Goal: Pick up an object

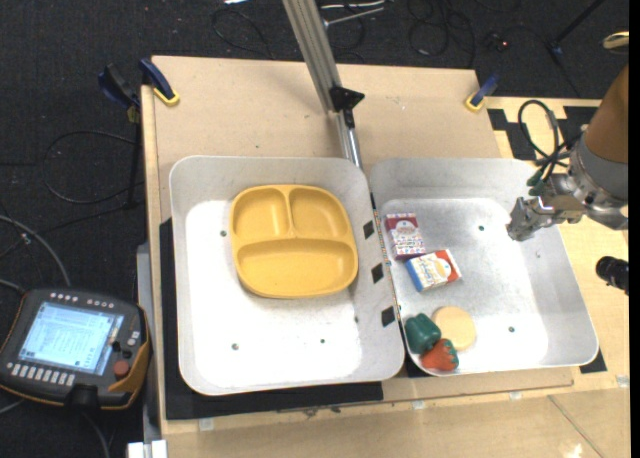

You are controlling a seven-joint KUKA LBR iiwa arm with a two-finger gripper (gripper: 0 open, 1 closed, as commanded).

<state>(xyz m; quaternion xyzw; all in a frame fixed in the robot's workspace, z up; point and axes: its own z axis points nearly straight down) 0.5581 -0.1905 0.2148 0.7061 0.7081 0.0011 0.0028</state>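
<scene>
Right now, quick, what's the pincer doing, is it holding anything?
Pincer: over the right bin's upper right part, nothing seen in it; open or closed cannot be told.

Mostly matt plastic and bare board on this bench

The two bins [200, 246] looked like smooth white plastic with a dull sheen, and the yellow divided tray [295, 241] was smooth, slightly glossy plastic. The bench top [250, 111] was raw, matt fibreboard or plywood. The small cartons [405, 234] near the right bin's left edge looked like printed card. The gripper [522, 221] was grey brushed metal.
</scene>
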